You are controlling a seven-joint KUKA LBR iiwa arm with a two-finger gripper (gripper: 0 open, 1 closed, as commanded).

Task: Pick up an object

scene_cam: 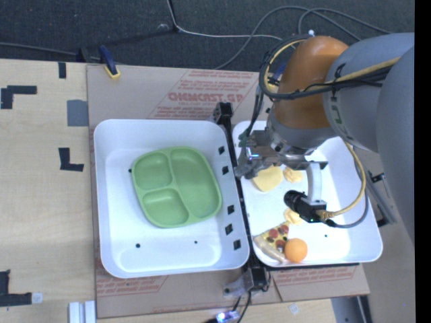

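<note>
Pincer (259, 159) low by your right bin's (363, 247) left wall, grip state unreadable, cheese (268, 178) touching it, orange (295, 249) well apart near front rim.

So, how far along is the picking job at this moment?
Nothing looks picked yet. The arm's gripper is low in the right bin, beside the yellow cheese piece; a grasp cannot be confirmed. The orange and pizza slice lie untouched. Gripping and lifting remain.
</note>
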